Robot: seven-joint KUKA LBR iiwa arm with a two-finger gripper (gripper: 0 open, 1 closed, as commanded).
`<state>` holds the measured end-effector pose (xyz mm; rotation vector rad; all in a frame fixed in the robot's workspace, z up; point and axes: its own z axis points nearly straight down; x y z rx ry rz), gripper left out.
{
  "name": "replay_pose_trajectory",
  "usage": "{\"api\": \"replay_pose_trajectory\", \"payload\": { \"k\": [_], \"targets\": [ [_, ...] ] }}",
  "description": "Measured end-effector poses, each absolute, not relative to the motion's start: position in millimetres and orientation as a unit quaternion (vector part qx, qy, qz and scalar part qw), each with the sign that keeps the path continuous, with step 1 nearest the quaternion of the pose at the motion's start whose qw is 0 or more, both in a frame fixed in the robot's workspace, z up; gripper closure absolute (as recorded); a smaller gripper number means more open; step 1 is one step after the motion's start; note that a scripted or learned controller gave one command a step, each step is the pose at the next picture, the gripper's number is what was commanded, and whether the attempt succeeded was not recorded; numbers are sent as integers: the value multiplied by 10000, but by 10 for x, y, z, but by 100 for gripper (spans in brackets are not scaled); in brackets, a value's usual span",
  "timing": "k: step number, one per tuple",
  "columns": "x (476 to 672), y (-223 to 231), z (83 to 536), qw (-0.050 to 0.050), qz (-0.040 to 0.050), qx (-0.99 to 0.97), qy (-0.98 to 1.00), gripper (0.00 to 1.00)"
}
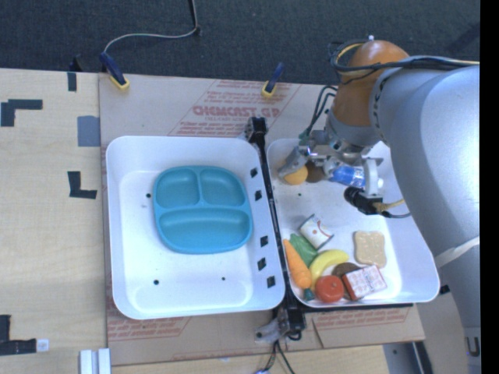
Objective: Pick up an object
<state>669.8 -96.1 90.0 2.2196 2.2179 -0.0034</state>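
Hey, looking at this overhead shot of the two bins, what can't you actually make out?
- Gripper: in the camera view, open or shut is unclear; wrist and cabling crowd it.
- Yellowish object at the gripper: partly covered, identity and grasp uncertain.
- Blue item under the wrist: mostly hidden by the arm.
- Small white carton: label too small to read.
- Right bin: its right side is covered by the arm.

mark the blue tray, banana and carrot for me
blue tray (204, 209): camera view, centre of the tray.
banana (330, 260): camera view, middle of its curve.
carrot (297, 265): camera view, mid-body.
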Motion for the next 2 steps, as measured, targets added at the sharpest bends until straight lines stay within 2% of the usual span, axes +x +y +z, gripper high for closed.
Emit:
{"api": "replay_pose_trajectory", "payload": {
  "k": [1, 2],
  "targets": [
    [6686, -957, 997, -13, -34, 7070, 7072, 100],
    [6080, -514, 1847, 1, 2, 7063, 7079, 100]
  ]
}}
